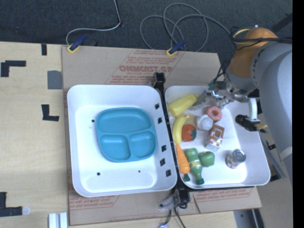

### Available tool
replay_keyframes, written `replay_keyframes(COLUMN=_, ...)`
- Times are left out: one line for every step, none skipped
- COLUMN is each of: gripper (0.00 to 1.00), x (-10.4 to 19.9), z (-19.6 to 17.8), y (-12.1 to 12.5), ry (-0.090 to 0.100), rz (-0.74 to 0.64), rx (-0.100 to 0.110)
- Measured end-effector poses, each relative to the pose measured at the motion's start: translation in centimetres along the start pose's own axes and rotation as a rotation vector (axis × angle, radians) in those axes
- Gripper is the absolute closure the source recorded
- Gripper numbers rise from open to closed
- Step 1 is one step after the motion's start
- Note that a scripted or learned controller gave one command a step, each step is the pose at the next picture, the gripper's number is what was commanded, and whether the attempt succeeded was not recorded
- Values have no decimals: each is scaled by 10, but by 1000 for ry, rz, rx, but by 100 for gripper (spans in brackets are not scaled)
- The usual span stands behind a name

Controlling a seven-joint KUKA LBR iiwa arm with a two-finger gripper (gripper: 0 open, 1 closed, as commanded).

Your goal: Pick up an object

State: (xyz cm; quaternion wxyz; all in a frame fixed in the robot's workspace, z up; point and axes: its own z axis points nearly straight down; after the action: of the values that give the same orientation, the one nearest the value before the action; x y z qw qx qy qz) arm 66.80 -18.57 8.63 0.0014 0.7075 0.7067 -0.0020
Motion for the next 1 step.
replay_keyframes(gripper=0, x=22, z=0, y=-5, ry=1, rz=-3, rx=-4)
